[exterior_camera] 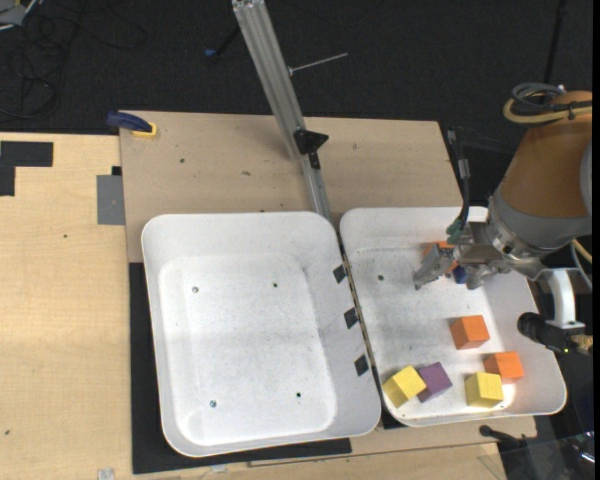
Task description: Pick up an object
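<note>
Five blocks (469,332) near end effector (448,264), seemingly apart

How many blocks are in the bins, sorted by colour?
Orange blocks: 2
Yellow blocks: 2
Purple block: 1
Total: 5 clearly seen, all in the right bin. Small coloured bits under the tool are too hidden to count.

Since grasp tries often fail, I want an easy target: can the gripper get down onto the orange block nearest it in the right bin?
Probably yes. The orange block lies alone on bare bin floor, apart from the other blocks, just below the gripper in the camera view.
</note>
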Tool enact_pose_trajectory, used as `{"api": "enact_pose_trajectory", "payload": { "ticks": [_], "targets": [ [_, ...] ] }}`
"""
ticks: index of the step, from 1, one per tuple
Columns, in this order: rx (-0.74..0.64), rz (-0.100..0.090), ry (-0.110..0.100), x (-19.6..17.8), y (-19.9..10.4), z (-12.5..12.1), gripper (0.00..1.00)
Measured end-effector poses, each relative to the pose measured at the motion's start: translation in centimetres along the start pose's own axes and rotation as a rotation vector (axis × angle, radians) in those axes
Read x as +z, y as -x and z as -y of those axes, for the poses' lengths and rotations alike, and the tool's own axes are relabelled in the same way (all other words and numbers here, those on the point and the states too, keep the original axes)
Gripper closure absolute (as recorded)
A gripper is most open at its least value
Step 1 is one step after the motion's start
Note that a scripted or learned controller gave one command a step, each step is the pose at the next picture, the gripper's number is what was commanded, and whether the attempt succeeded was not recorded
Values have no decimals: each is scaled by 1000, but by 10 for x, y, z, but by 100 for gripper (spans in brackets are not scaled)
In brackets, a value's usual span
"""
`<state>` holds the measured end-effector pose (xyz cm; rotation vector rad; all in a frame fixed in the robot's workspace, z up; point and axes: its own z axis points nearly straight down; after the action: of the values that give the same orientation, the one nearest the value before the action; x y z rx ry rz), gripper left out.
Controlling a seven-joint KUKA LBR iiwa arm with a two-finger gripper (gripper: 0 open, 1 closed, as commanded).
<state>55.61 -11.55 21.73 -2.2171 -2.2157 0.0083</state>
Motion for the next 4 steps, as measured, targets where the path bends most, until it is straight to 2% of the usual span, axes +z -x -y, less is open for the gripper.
{"api": "enact_pose_trajectory", "payload": {
  "ticks": [2,3,4],
  "targets": [
    [1,-1,0,104,8,2,0],
    [9,1,4,92,11,2,100],
    [7,1,10,48,13,8,100]
  ]
}}
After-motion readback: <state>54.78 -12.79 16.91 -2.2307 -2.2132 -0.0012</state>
